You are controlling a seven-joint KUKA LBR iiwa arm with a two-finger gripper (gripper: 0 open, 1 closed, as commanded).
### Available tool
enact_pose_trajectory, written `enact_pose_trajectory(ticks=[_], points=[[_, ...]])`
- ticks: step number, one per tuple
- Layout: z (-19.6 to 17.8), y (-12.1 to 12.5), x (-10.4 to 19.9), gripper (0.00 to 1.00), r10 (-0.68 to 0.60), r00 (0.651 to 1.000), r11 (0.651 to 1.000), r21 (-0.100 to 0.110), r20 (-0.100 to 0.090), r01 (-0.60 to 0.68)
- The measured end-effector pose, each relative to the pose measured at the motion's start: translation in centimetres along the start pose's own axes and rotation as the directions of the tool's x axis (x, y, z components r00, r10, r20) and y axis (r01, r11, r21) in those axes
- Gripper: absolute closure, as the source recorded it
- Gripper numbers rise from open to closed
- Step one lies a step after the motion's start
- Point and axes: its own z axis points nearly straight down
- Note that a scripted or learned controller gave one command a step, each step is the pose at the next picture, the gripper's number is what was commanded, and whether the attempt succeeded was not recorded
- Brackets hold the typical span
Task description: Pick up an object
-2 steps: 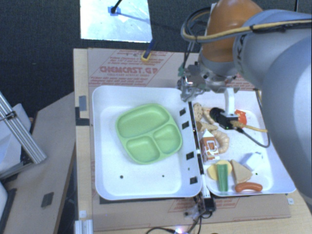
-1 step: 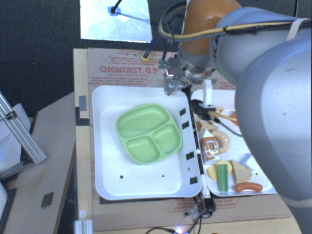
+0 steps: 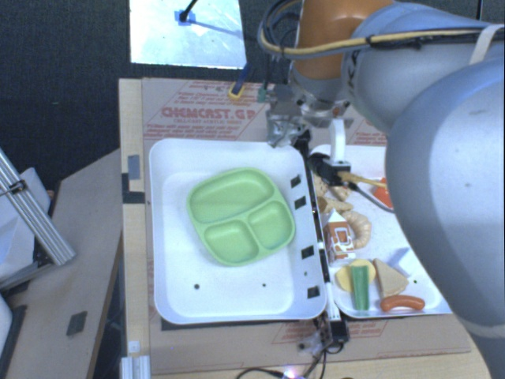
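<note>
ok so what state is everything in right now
green plate, flat, right way up, compartments bare, in the left bin
green stick, lying across a yellow piece in the right bin
red sausage, lying flat by the near rim
gripper, at the far rim where the bins meet

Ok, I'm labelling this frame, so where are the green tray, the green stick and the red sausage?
green tray (image 3: 230, 198): camera view, on the floor of its large compartment.
green stick (image 3: 360, 287): camera view, at the middle of its length.
red sausage (image 3: 401, 303): camera view, at the middle of its length.
</note>
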Motion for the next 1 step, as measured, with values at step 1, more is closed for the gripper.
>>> enact_pose_trajectory(ticks=[1], points=[[-0.27, -0.16, -0.9, 1.0, 0.005, 1.0, 1.0, 0.001, 0.001, -0.005]])
